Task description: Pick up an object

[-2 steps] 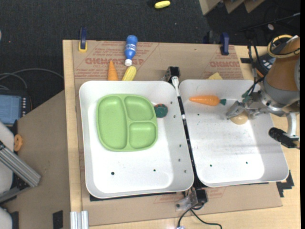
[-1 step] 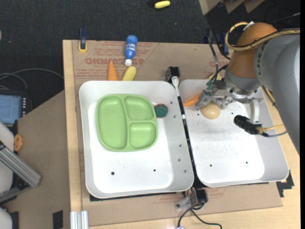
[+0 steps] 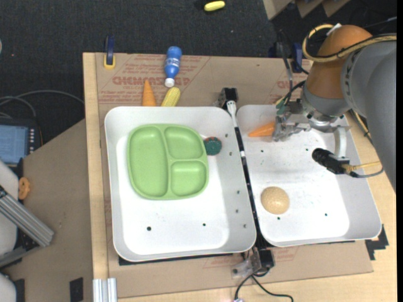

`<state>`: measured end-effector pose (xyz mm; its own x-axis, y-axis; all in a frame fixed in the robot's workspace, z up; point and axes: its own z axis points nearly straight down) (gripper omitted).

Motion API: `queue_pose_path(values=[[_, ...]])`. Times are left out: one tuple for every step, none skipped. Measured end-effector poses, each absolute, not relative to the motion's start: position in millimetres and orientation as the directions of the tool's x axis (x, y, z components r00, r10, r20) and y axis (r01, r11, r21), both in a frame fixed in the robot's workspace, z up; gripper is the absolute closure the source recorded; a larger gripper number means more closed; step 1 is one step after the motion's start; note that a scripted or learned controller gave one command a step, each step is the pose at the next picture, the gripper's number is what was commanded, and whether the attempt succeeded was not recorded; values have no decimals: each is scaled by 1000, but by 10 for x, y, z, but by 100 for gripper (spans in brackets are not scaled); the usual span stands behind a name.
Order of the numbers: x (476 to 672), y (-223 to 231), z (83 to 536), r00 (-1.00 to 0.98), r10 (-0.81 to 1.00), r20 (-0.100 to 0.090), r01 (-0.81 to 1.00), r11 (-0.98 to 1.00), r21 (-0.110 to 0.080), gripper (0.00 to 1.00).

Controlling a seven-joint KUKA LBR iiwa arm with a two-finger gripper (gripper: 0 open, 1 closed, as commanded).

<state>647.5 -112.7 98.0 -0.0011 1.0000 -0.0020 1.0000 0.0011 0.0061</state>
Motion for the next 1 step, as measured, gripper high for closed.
queue_pose_path(values=[[6468,-1125,965,-1,1000,-2,1000,1,4,0]])
